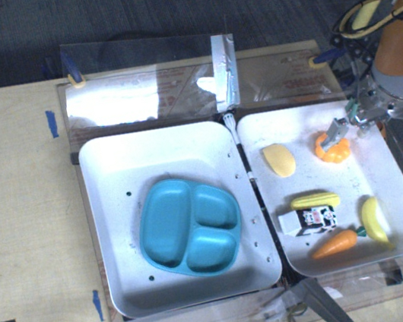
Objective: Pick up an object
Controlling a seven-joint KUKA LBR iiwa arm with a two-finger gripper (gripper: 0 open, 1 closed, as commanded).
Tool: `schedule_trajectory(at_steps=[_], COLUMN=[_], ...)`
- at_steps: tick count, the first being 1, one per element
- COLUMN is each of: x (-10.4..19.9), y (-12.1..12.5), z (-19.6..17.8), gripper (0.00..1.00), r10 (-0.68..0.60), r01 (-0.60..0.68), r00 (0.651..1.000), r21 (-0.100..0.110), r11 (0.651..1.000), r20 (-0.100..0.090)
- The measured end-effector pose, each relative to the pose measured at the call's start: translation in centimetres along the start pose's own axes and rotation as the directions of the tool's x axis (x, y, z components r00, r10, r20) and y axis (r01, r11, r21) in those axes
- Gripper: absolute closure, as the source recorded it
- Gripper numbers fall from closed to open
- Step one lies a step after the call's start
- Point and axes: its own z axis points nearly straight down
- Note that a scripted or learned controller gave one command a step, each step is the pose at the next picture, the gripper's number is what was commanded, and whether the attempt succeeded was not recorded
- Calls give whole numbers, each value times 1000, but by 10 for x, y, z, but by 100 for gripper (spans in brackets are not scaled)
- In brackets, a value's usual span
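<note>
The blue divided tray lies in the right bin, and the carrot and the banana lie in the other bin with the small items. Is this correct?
Not quite. The camera view shows the blue divided tray in the left bin, not the right one. The carrot and the banana lie in the right bin with the small items.

Objects in the right bin [402,183], placed relative to the gripper [333,134]. Directly beneath the gripper and touching it: a small orange fruit-shaped object [335,150], partly covered. Just left of the gripper: a pale yellow oval piece [279,159] lying flat. Well below the gripper: a yellow bar [314,200] lying crosswise, a black-and-white packet [310,219] just under it, an orange carrot [335,243] lying slantwise, and a yellow banana [373,219] lying lengthwise by the bin's right wall.
</note>
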Motion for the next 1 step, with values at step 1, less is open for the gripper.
schedule_trajectory(at_steps=[1], x=[3], y=[5], z=[45], gripper=[0], r10=[-50], r01=[50], r00=[999], r21=[-9], r11=[999], r20=[0])
